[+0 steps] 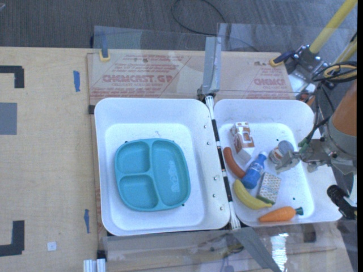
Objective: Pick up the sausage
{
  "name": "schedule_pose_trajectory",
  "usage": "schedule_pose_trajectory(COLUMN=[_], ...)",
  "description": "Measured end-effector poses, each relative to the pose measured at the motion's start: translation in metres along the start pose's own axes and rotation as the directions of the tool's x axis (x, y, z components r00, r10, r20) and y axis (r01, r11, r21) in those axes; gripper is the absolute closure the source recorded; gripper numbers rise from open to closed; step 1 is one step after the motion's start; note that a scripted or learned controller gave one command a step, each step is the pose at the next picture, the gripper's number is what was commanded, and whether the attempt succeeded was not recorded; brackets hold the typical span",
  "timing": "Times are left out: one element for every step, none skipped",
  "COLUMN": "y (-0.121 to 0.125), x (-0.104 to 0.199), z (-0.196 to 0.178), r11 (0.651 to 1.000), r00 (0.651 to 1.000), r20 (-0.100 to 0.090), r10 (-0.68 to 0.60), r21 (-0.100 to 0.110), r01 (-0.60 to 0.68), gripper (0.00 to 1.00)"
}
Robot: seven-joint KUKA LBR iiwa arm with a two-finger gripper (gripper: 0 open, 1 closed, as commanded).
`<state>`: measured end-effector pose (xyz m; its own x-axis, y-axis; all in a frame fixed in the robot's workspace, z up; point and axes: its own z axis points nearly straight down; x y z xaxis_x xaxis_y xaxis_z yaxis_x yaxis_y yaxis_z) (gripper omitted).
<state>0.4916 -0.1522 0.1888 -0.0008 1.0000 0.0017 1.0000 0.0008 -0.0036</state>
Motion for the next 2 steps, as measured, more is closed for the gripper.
schedule_pose_trajectory(y=[0.001,0.002], x=[-0.001,-0.032], z=[-0.01,0.031], r11=[1.0,0.959], r00=[1.0,0.959], r20=[0.002,0.0], r10=[0.003,-0.283], r21=[-0.004,-0.001], r01=[-0.003,0.283], gripper=[1.0,1.0])
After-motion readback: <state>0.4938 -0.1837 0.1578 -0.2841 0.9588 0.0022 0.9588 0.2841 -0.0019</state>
